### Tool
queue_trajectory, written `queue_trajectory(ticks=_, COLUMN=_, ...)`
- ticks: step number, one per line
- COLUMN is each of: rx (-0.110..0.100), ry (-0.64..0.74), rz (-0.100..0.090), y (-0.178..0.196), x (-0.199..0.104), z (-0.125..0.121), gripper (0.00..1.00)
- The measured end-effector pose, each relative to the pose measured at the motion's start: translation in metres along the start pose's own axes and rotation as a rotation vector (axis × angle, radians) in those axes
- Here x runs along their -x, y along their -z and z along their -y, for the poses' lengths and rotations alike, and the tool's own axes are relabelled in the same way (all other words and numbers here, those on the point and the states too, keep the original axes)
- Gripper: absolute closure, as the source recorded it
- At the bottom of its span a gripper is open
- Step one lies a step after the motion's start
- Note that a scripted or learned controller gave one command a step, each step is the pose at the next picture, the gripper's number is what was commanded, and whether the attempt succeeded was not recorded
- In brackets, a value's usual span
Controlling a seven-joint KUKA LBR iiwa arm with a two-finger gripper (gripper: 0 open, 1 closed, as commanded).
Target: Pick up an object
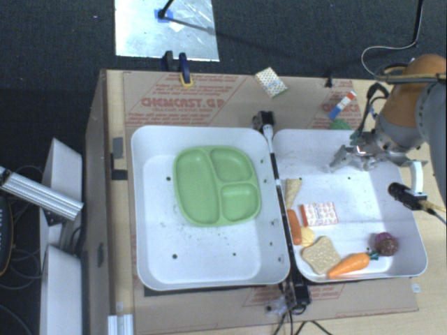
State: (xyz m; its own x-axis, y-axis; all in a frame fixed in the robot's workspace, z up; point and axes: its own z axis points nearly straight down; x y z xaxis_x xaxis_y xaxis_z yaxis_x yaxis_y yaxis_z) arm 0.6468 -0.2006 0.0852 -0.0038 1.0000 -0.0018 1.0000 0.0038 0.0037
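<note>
Over the right bin's (412,257) far end the gripper (355,159) hangs with fingers spread, holding nothing; it should centre over the carrot (349,263) before descending squarely.

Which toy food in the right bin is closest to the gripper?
The red-and-white checkered block, mid-bin below the gripper. The carrot, bread slice and purple piece all lie farther off, along the bin's near edge.
</note>
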Motion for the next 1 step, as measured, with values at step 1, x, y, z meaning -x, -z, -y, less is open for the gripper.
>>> queue_trajectory(ticks=1, rx=-0.002, ry=-0.002, rz=-0.001, y=-0.0004, x=0.0043, z=0.0530, gripper=0.00)
